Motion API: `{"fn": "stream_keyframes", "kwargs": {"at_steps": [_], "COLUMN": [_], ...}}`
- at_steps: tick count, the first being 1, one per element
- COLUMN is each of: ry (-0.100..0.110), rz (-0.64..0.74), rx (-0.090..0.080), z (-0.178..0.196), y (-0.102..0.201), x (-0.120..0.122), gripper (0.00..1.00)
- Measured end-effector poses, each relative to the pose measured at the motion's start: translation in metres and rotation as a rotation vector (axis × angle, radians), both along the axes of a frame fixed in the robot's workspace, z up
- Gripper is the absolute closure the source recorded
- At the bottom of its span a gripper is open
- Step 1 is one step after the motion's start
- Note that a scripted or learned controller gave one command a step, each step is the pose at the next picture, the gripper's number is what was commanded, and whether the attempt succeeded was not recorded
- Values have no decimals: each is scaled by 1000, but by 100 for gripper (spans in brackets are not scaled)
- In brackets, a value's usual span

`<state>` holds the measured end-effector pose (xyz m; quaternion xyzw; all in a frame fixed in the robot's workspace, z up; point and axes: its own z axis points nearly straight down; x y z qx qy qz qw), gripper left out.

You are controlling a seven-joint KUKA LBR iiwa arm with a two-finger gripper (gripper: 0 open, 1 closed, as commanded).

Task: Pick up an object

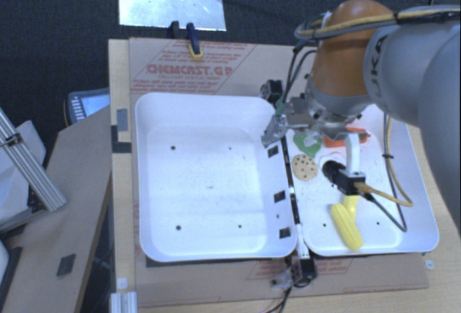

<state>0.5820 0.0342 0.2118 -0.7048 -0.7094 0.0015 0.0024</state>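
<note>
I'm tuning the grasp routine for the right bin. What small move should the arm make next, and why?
Probably a short shift toward the cookie or the yellow corn, then straight down. The arm's wrist hangs over the far part of the right bin, above green and orange pieces it mostly hides, while those two lie in plain sight with bare floor around them.

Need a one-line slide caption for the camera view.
KUKA arm's gripper down in the right bin near a cookie and yellow corn; left bin alongside.
</note>
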Motion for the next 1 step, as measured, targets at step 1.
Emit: {"fn": "stream_keyframes", "kwargs": {"at_steps": [1], "ry": [-19], "rz": [0], "rx": [-1], "z": [114], "y": [12], "x": [57], "gripper": [0]}}
